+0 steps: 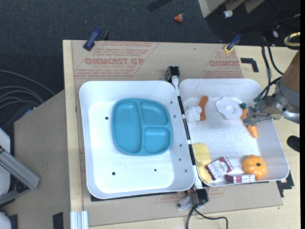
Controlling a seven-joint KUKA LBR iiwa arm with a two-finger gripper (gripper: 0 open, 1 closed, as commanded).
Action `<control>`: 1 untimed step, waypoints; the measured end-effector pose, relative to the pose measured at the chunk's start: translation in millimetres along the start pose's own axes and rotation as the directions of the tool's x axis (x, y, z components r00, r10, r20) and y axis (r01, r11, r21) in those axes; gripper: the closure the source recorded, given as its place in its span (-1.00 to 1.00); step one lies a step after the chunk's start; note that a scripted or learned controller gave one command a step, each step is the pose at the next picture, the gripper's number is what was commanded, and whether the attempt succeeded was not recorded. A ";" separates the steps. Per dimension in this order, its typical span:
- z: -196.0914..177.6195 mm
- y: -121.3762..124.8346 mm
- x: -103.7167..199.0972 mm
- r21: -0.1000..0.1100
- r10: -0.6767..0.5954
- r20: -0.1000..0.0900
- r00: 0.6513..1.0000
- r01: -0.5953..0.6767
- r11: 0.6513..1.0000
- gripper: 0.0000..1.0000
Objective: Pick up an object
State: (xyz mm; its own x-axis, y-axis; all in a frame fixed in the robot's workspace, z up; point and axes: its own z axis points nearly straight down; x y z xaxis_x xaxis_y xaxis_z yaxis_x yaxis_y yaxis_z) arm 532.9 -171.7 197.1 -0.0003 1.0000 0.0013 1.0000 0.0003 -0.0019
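Observation:
My gripper (253, 116) reaches in from the right and sits low over the right side of the right bin (274, 144). An orange carrot-shaped piece (252, 130) lies directly under it, its lower end sticking out below the gripper and a bit of orange showing at the upper left. The gripper body hides the middle of the piece. Whether it touches the carrot I cannot tell.
In the right bin lie a second orange carrot (203, 107), a white crumpled item (193, 113), a white cup-like piece (228, 108), a yellow item (202, 155), two red-and-white packets (219, 168) and an orange pumpkin (254, 166). The left bin (95, 175) holds a blue divided plate (141, 126).

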 end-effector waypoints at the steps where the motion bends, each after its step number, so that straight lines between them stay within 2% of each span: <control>1: 111.3 90.5 6.3 -0.005 -0.001 0.002 1.000 0.001 1.000 -1.00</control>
State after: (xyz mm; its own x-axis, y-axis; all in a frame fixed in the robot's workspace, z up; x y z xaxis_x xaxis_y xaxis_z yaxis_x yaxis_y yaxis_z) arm 623.2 -165.3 85.7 -0.0013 1.0000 -0.0007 1.0000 0.0013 0.0035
